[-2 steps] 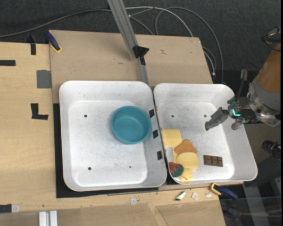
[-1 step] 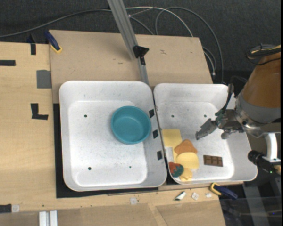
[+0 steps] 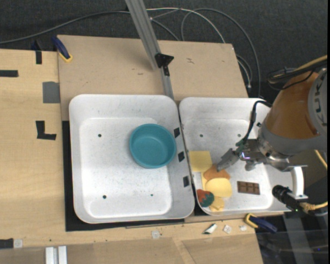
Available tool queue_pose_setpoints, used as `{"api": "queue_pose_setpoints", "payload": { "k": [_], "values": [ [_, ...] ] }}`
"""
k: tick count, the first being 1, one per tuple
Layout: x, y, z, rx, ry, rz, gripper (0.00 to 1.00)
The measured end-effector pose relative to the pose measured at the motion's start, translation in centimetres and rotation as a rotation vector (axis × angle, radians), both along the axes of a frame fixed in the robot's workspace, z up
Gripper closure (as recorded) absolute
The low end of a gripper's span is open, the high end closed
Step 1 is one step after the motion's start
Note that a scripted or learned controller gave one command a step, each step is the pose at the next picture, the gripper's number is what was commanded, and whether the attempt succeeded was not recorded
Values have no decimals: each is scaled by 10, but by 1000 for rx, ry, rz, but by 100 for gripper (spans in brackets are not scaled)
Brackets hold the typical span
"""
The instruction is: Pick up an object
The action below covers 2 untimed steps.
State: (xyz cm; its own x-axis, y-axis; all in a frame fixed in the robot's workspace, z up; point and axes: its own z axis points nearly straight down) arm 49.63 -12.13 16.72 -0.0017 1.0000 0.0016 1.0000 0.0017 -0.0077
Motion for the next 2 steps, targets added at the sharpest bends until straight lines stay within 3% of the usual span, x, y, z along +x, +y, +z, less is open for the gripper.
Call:
{"api": "queue_pose_setpoints", "payload": {
  "k": [1, 2],
  "values": [
    [-1, 2, -64, 1, 2, 0, 0],
    [1, 3, -51, 1, -2, 0, 100]
  ]
}}
